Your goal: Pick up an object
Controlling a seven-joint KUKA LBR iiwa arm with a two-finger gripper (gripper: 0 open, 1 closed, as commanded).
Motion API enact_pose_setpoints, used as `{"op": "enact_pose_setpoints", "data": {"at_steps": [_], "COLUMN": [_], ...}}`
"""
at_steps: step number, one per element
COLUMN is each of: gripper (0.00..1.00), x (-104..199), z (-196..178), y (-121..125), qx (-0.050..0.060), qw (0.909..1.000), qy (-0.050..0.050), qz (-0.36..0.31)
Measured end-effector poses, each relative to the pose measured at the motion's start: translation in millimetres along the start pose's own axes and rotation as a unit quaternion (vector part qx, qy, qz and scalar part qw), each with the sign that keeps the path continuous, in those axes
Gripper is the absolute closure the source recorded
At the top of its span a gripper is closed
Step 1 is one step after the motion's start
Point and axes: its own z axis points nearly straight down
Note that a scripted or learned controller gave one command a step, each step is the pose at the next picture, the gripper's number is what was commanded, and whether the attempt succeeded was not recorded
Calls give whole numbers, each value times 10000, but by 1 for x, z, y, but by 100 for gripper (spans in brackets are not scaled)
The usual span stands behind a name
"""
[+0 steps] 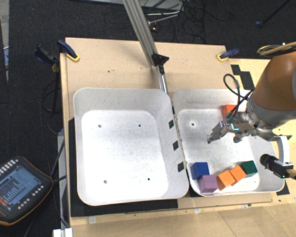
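Note:
My gripper (223, 138) hangs over the middle of the right bin (187, 113), open, with nothing between its fingers. Just behind the wrist, a red-orange block (229, 110) lies partly hidden by cables. Along the bin's near edge sit a blue cube (200, 170), a purple cube (208, 183), an orange cube (226, 177) and a green cube (247, 169), all below and apart from the gripper.
The left bin (84, 132) lies beside the right one, with black clips on the shared rim. A slanted metal pole (140, 23) rises at the back. A teach pendant (15, 189) rests off the bench at lower left.

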Motion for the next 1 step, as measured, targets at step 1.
{"op": "enact_pose_setpoints", "data": {"at_steps": [1], "gripper": [0], "x": [0], "z": [-2], "y": [1], "qx": [-25], "qw": [10000], "qy": [-4], "qz": [10]}}
